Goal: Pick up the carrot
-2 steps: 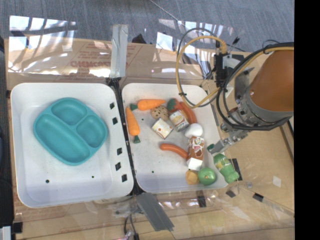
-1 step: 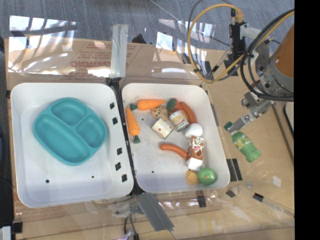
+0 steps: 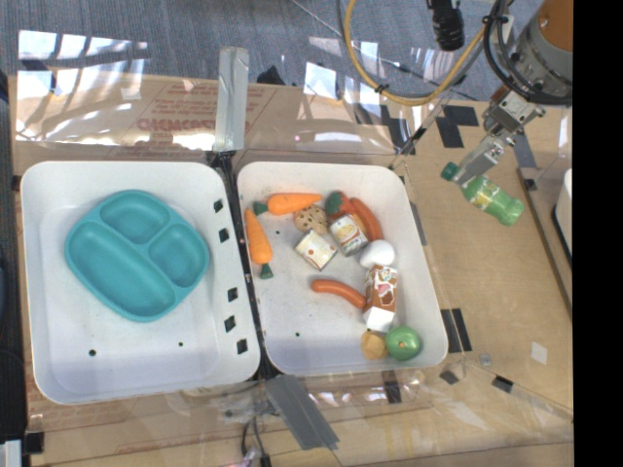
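Two orange carrots lie in the right bin [image 3: 414,261]. One carrot [image 3: 258,238] lies lengthwise along the bin's left wall, green end toward the front. The other carrot [image 3: 293,203] lies crosswise near the back wall. My gripper [image 3: 484,156] hangs over the bare bench to the right of the bins, well away from both carrots. Its grey fingers slant down toward a green bottle [image 3: 494,202] lying on the bench. Nothing shows between the fingers.
The right bin also holds a red sausage [image 3: 338,291], a small can [image 3: 347,233], a box [image 3: 316,250], a white egg [image 3: 378,253], a small bottle [image 3: 382,288] and a green apple [image 3: 403,342]. A teal divided plate [image 3: 136,253] sits in the left bin. Cables hang at the top.
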Motion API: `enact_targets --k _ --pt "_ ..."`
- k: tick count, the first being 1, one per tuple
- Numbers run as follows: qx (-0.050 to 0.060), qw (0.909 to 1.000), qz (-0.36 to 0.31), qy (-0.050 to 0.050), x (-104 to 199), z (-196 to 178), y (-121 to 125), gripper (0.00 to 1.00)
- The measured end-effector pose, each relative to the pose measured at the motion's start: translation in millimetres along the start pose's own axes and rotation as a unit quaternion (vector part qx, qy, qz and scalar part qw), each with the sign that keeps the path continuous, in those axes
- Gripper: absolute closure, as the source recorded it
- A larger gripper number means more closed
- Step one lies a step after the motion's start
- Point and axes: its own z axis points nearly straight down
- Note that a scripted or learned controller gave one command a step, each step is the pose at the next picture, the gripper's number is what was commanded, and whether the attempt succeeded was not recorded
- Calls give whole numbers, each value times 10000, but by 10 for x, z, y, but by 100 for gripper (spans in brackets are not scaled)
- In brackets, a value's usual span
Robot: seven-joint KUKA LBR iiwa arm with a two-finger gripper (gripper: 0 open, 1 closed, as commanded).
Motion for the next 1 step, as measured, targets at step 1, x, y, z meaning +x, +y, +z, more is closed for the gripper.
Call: enact_targets --k 1 --pt "8 9959 -903 1 270 235 -172 100"
